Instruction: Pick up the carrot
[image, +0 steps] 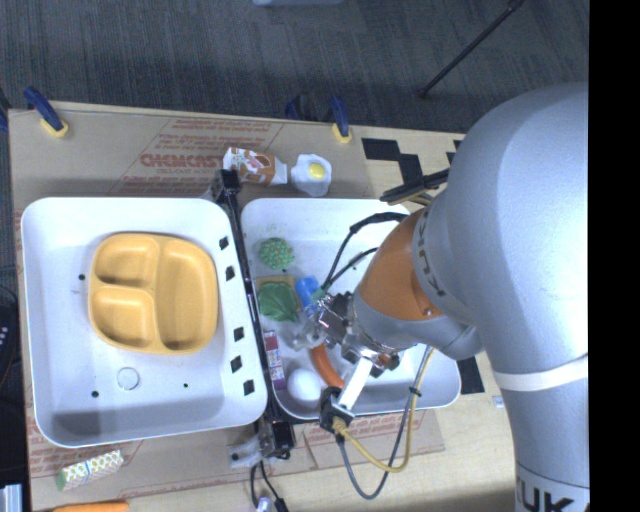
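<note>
The carrot (327, 367) is a short orange piece lying near the front of the right bin (335, 218), next to a white egg (301, 382). My gripper (328, 322) hangs low over the middle of this bin, directly behind the carrot and very close to it. Whether it touches the carrot cannot be made out. The grey arm with its orange band (395, 285) covers the bin's right half.
A green ball (277, 252), a green leafy piece (278, 300) and a blue item (306, 290) lie left of the gripper. The left bin (60, 390) holds a yellow divided plate (155, 290). A small carton (250, 165) and a fried-egg toy (313, 174) sit behind the bins.
</note>
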